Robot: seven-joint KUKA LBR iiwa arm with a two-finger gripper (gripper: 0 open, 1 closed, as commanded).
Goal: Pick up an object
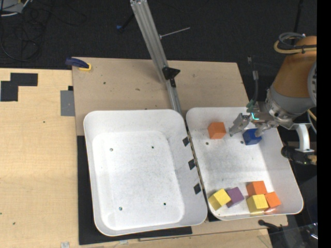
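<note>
Camera view: the gripper [247, 127] hovers low over the right bin's [289, 177] far edge, just above a blue block [252, 137]; whether its jaws are spread is unclear. Nothing is lifted yet. An orange cube [217, 130] sits nearby.

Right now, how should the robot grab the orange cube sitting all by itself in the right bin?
Best guess: come straight down from above and pinch two opposite flat sides of the lone orange cube. It sits flat on the right white bin, with bare floor around it and the blue block a little way off.
</note>
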